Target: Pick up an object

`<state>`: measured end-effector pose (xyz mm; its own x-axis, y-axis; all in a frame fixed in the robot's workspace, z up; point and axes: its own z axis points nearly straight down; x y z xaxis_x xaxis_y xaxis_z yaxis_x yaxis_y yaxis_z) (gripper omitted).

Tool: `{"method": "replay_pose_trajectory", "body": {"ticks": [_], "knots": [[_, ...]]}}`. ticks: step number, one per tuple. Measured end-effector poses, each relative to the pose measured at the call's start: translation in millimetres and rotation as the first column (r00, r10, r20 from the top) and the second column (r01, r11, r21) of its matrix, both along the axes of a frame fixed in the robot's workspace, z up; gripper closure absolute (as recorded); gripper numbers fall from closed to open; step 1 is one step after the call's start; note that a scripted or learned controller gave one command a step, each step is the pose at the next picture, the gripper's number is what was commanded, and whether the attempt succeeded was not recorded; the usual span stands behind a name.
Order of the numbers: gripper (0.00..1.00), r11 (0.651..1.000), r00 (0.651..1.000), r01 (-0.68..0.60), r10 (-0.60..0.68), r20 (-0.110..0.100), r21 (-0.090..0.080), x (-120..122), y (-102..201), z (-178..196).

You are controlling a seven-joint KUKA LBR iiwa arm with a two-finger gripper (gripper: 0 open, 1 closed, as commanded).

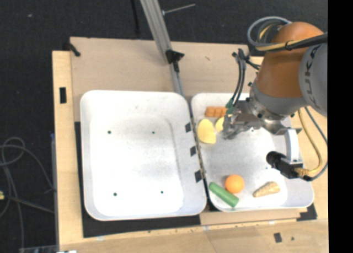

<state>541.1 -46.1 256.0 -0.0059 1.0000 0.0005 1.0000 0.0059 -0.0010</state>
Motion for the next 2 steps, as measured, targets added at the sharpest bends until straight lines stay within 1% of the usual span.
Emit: {"method": "replay_pose_trajectory", "body": {"ticks": [1,2], "knots": [[1.00,1.000,1.000,-0.001,0.001,0.001,0.001,-1,47,-7],[1.00,1.000,1.000,-0.001,0.001,-0.004,0.001,3,98,-19]]}}
